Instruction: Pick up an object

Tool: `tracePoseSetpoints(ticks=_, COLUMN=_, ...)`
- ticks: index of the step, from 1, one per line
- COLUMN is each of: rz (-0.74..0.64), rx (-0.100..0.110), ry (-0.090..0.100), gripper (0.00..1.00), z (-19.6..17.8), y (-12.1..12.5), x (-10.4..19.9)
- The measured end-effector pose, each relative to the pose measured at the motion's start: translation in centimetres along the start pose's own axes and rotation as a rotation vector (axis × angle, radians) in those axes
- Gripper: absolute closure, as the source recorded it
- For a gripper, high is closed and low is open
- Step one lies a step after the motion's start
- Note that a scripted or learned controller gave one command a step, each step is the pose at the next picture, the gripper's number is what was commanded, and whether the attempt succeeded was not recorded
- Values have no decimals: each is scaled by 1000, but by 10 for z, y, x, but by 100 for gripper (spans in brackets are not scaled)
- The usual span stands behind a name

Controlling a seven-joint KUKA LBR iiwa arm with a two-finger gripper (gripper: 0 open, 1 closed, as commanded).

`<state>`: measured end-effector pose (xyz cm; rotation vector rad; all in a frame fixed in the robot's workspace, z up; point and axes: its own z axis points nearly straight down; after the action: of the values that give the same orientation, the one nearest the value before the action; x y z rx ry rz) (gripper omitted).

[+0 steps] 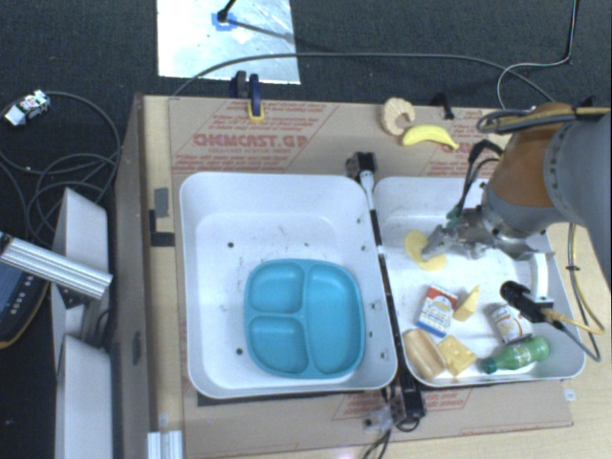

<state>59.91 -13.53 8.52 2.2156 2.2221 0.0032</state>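
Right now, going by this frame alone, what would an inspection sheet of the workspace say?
Surface: left bin and right bin, side by side on a printed board.
Job's things: the right bin holds a yellow slice, carton, wedge, bread, cheese block, jar and green bottle.
Clutter: blue plate in the left bin; banana and tan ring on the board behind the right bin.
Grippers: pincer low in the right bin, next to the slice; no hold seen.
Cables: black cable behind the bench; loops on the floor.
Surroundings: dark carpet, silver sheet, metal rail.
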Motion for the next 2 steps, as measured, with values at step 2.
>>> tracePoseSetpoints(ticks=2, rz=1, rx=3, ry=0, gripper=0, z=-36, y=-1, x=-72)
